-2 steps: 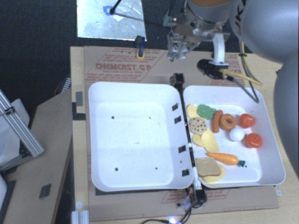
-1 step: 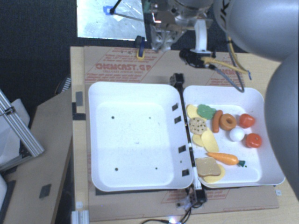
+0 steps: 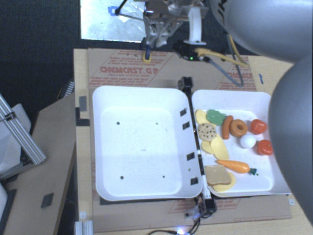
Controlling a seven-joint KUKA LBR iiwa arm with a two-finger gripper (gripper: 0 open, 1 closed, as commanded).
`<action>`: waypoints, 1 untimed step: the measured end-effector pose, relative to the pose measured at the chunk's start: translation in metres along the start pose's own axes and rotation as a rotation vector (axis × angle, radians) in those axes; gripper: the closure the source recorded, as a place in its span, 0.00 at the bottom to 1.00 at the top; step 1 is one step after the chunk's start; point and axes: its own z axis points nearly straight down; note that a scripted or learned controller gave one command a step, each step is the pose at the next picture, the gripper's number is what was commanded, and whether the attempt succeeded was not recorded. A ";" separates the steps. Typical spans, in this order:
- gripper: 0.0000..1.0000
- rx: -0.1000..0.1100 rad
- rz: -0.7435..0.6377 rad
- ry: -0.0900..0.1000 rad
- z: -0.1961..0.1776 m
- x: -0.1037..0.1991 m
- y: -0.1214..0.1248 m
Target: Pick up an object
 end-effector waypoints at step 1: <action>1.00 0.000 0.000 0.000 -0.041 0.031 0.000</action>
